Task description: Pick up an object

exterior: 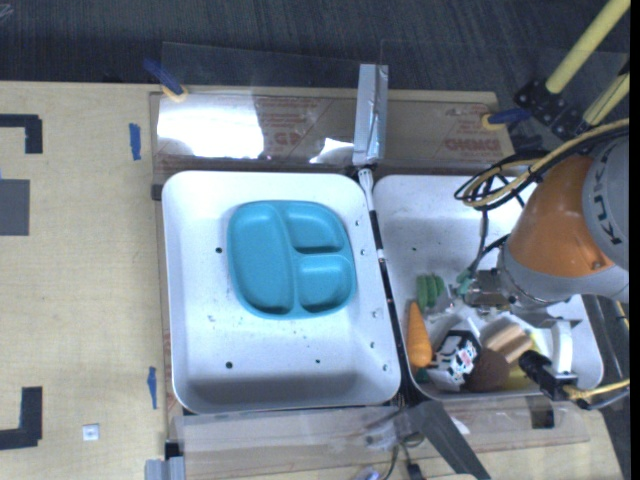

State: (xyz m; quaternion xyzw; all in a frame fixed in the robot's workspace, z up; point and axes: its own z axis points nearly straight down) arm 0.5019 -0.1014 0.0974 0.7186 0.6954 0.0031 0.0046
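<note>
Right bin [400, 203], front edge: a cluster of small objects crowds the near wall — an orange carrot [418, 336] upright against the divider, a black-and-white patterned piece [458, 356] beside it, a brown rounded lump [492, 368], a green ridged item [430, 290] behind. Little free room here; the back half is bare white. Gripper [492, 300] sits low over the cluster — cannot tell its state. Left bin [190, 368] holds a smooth blue compartment tray [292, 258], wide margins all round.
</note>
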